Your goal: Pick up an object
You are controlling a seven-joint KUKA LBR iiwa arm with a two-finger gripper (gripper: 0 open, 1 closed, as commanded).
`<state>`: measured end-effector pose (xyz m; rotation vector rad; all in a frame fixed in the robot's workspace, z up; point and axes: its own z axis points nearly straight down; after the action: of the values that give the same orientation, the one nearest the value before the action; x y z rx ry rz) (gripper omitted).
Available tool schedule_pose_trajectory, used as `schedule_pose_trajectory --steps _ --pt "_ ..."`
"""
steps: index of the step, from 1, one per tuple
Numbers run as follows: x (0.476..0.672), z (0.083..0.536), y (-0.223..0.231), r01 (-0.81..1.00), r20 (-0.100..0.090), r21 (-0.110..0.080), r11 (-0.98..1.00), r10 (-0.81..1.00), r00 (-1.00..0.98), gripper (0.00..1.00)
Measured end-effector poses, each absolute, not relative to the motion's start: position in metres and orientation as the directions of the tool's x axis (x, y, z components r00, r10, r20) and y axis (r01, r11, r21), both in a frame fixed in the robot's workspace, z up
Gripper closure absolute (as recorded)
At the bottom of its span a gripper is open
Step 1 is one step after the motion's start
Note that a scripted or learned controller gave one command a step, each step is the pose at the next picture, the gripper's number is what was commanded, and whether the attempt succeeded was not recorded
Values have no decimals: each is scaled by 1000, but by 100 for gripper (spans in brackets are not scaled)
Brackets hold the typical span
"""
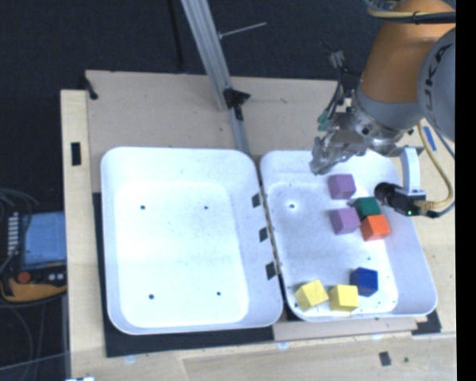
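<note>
Yellow blocks [327, 295] lie in right bin [301, 236].

Robot lab: bench [75, 213], paired bins [115, 213]

1 fixed camera looks down at a slant on the bench [159, 109] and 2 white bins [182, 165].

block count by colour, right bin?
purple: 2
yellow: 2
green: 1
orange: 1
blue: 1
total: 7
</note>
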<state>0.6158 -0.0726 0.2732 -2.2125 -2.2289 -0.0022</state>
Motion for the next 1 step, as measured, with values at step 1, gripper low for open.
schedule_pose_trajectory --steps 1 --pt "606 256 -18 1000 1 -1 7 1000 -7 100"
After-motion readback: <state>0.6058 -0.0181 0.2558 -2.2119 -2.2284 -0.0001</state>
